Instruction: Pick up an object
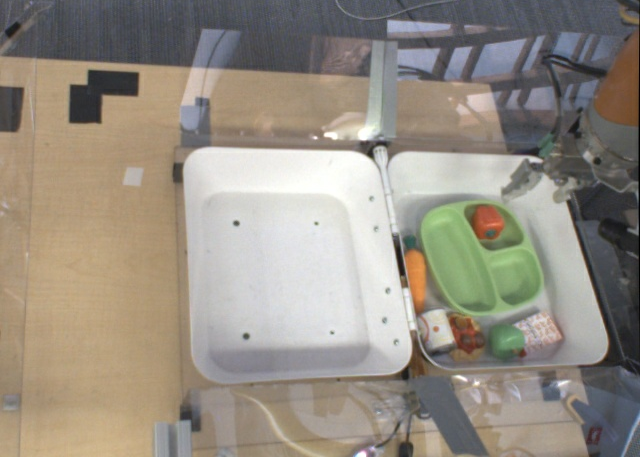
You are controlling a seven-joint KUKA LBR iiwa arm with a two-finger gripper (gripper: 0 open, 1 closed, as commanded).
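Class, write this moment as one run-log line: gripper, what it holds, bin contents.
gripper: over right bin's far edge | held: nothing seen | green tray: in right bin, red item inside | carrot: beside tray

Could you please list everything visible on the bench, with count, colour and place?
bins: two, white, side by side on the bench.
divided tray: one, green, in the right bin.
red item: one, in the tray's upper compartment.
carrot-like piece: one, orange, at the right bin's left wall, beside the tray.
small packaged items: a few, red and white, along the right bin's near edge.
green item: one, among those packages.
cable: one, dark, on the floor behind.
gripper: one, grey, above the right bin's far right corner.
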